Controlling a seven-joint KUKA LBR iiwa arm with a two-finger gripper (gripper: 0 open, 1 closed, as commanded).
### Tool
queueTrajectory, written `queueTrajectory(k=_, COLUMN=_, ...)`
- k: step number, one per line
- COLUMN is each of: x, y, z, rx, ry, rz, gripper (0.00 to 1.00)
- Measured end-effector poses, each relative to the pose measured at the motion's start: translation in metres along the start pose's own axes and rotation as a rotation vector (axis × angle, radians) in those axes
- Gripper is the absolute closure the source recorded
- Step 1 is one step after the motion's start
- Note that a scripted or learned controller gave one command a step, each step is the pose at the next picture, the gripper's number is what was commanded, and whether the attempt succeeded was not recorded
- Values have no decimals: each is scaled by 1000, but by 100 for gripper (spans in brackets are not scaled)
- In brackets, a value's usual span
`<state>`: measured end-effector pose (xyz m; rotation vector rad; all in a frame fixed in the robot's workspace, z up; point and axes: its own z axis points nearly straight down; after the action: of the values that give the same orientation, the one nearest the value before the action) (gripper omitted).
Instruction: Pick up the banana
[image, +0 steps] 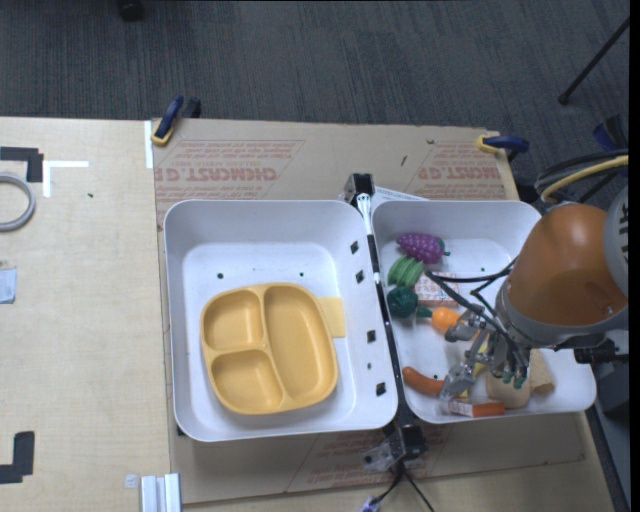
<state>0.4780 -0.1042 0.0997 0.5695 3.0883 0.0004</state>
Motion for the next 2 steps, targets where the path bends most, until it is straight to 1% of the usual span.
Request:
queueTrajectory(k=1, x=3, y=9, z=7, rx=0, ry=0, rz=-153, gripper=0)
queueTrajectory(k=2, x=2, y=5, z=7, rx=0, ry=-1, rz=-248, gripper=0)
